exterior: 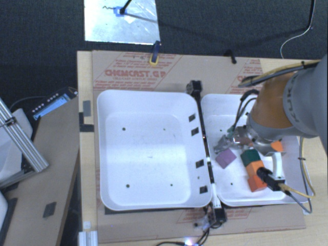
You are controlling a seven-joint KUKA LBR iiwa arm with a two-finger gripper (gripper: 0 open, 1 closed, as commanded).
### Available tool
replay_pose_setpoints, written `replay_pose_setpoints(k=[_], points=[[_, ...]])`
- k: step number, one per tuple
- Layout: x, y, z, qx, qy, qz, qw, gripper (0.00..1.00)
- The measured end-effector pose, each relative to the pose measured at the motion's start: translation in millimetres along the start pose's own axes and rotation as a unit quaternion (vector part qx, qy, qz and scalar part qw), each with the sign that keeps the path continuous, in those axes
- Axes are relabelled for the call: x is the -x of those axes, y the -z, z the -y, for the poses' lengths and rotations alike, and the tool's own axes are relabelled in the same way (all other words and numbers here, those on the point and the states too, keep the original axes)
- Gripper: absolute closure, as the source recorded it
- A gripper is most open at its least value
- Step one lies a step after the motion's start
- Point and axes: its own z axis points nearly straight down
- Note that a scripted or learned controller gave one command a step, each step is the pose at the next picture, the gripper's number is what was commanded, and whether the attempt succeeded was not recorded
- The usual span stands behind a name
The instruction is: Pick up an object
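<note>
The task is in its early part: nothing is lifted yet, and I see no object inside the claw. The gripper (231, 141) hangs low in the right shallow white plastic bin (220, 105), toward 9 o'clock from the middle of this bin. Whether the claw is wide or narrow I cannot tell, because the grey wrist covers much of it from above.

The nearest candidate, in my judgement, is the flat purple square piece (225, 159). It lies on the bin floor just at 6 o'clock from the gripper, very close to it or perhaps touching; this I cannot decide. The piece is nearly square, so it has no clear long axis. It sits turned like a diamond, with corners toward about 1 o'clock and 7 o'clock.

Beside it, at 3 o'clock, stands a green block (251, 157), and from that block at 5 o'clock lies an orange block (255, 182), near the bin's lower rim. The left shallow white plastic bin (148, 147) takes no part here.

What is left: to close on one object and raise it from the floor.
</note>
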Motion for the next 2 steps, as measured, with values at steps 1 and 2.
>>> replay_pose_setpoints(k=[1, 2], points=[[0, 11, -3, 0.003, 0.001, 0.001, 1.0000, 1.00], [-5, 0, -18, 0.002, 0.002, 0.000, 1.0000, 1.00]])
